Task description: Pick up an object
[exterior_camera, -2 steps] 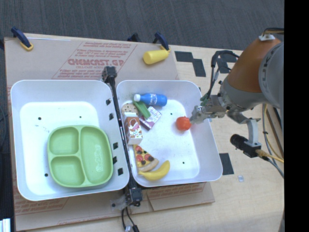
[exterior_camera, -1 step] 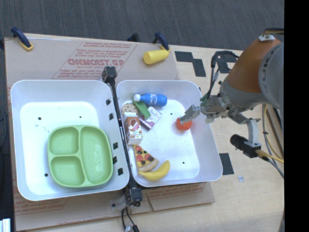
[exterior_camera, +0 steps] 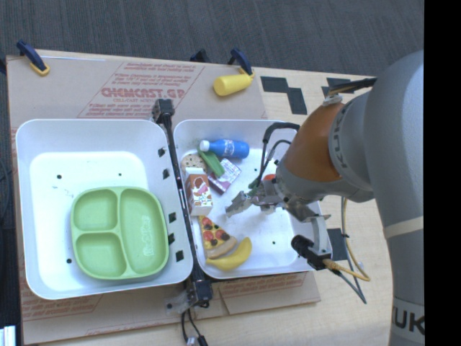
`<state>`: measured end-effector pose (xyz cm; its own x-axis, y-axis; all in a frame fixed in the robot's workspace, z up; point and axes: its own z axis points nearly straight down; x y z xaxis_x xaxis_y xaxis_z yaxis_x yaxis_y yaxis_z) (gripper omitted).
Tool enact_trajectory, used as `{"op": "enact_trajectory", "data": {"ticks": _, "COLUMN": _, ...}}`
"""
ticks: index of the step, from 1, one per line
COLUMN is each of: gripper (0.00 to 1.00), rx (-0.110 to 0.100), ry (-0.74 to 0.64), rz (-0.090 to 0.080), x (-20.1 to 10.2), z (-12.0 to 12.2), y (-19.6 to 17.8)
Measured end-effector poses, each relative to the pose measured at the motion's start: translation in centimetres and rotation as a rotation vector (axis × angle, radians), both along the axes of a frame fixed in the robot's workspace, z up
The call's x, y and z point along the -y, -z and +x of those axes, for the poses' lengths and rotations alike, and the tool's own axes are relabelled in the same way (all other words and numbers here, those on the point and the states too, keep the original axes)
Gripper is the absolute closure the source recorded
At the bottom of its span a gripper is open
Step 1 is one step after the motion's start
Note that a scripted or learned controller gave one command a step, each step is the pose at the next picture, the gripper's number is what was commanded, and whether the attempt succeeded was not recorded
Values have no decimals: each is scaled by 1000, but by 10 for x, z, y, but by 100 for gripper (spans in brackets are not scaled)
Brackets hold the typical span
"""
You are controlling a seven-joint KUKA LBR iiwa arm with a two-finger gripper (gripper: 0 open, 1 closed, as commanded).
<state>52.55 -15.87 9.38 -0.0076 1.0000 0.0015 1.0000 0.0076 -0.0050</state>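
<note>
My gripper (exterior_camera: 242, 202) hangs low over the middle of the right bin (exterior_camera: 277, 254), its fingers spread open with nothing between them. Left of it, along the bin's left wall, lie a red and white carton (exterior_camera: 198, 192), a pizza slice toy (exterior_camera: 215, 235) and a yellow banana (exterior_camera: 232, 255). Behind it sit a blue bottle (exterior_camera: 227, 148), a green stick-like item (exterior_camera: 212, 163) and a purple and white packet (exterior_camera: 226, 175). The arm's orange band (exterior_camera: 313, 146) and grey body cover the bin's right side.
The left bin (exterior_camera: 43, 150) holds a green divided plate (exterior_camera: 119, 231). A yellow object (exterior_camera: 232, 83) lies on the cardboard behind the bins, near blue clamps (exterior_camera: 241, 60). A black divider clip (exterior_camera: 164, 110) stands between the bins.
</note>
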Motion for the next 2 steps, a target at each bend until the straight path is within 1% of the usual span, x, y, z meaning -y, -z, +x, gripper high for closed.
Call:
{"op": "enact_trajectory", "data": {"ticks": 1, "gripper": 100, "rx": 0, "ry": -4, "rz": -1, "x": 0, "z": 1, "y": -11}}
{"op": "enact_trajectory", "data": {"ticks": 2, "gripper": 100, "rx": 5, "ry": 2, "rz": -1, "x": 23, "z": 79, "y": -22}}
